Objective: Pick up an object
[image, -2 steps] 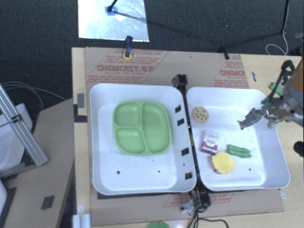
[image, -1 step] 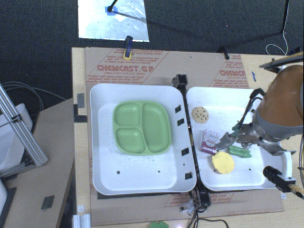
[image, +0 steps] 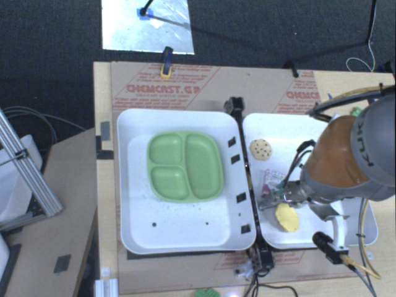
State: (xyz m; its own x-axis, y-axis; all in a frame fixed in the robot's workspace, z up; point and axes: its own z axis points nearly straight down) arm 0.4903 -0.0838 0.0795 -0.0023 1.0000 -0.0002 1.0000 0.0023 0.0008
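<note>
worktop (image: pixel 105 184) with two white bins; in the right bin (image: pixel 312 124), near edge, yellow object (image: pixel 287 217) sits just below the hand (image: pixel 276 193), grip state can't tell, cookie (image: pixel 260 148) farther back. left bin (image: pixel 133 166) has a green tray (image: pixel 185 166). looks like approach step; next: drop onto yellow object and close.

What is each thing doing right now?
Green plate: lying flat in the left bin, nothing on it.
Cookie: lying loose in the right bin.
Yellow lemon: lying on the right bin's floor, beside the gripper.
Gripper: down low in the right bin; whether it is open is hard to tell.
</note>
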